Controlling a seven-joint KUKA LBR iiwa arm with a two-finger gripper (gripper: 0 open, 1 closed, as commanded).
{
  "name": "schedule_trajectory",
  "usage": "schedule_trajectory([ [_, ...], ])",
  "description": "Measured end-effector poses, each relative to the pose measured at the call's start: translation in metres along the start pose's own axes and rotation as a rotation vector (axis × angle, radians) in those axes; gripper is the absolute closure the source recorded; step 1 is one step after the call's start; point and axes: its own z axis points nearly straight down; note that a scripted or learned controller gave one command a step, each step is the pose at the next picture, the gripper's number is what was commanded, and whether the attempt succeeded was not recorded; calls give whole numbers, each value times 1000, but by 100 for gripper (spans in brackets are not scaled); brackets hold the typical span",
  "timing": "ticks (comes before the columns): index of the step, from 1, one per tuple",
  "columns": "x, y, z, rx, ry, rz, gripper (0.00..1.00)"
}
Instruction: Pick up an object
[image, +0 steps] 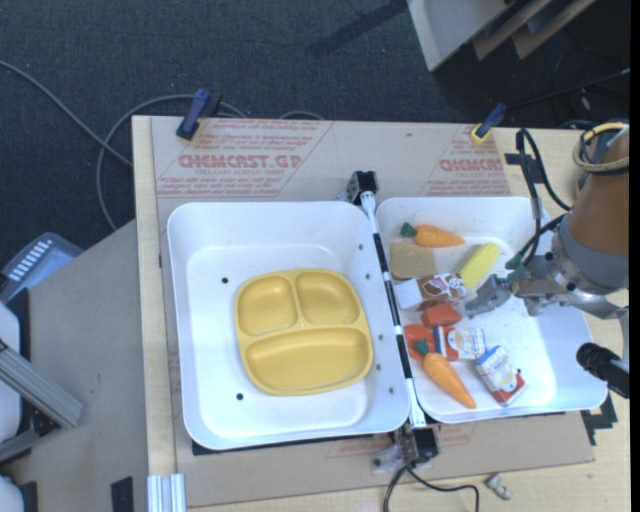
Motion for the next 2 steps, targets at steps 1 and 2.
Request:
schedule_trajectory([
  [1,29,-1,62,2,1,0,0],
  [2,24,29,121,-6,-1,1,0],
])
